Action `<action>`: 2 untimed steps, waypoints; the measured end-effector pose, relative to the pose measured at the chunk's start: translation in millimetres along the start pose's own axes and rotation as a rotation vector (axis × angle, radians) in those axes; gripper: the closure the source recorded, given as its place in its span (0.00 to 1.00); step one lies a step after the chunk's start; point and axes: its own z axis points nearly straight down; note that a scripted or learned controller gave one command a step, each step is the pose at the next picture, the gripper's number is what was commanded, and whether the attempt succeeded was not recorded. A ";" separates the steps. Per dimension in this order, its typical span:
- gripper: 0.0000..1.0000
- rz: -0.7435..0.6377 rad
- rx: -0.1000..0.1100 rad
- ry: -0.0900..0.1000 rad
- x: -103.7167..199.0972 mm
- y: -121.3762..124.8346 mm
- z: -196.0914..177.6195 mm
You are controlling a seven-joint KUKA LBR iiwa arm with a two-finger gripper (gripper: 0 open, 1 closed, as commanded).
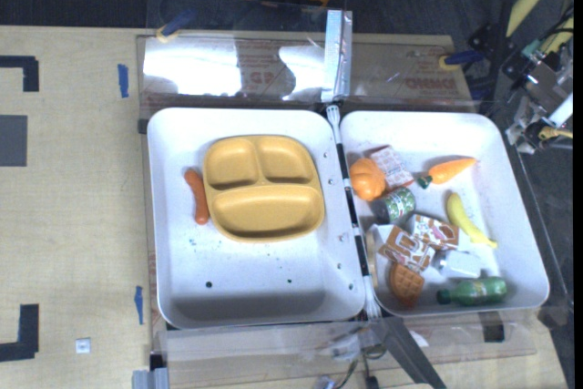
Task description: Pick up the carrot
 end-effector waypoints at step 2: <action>1.00 0.122 0.001 0.001 -10.5 -14.3 20.4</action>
